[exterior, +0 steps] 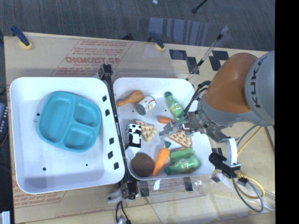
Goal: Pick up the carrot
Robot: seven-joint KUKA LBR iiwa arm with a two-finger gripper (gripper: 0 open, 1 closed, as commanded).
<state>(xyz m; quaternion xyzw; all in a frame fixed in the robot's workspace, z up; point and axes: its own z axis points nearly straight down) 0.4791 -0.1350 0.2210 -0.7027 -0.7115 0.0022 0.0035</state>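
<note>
The carrot (161, 159) lies in the lower middle of the right bin (122, 125), tilted with its thick orange end up and to the right, its narrow end down toward the bin's lower rim. It touches the brown round item (142, 164) to its left and sits just beside the green bottle (183, 164) lying on its right.

The gripper (174, 128) hangs over the middle of the same bin, above and slightly right of the carrot, apart from it. Its fingers (166, 131) sit just beside a waffle-patterned wedge (179, 138); whether they are spread or closed cannot be told from this angle. Nothing is visibly between them.

Further up in the right bin lie a drumstick (130, 97), a small can (146, 105) and an upright green bottle (175, 106). A second waffle wedge (147, 131) and a black-and-white carton (134, 135) lie left of centre.

The left bin (21, 139) holds a blue divided plate (70, 121). Both bins rest on the cardboard-covered worktop (70, 55).
</note>
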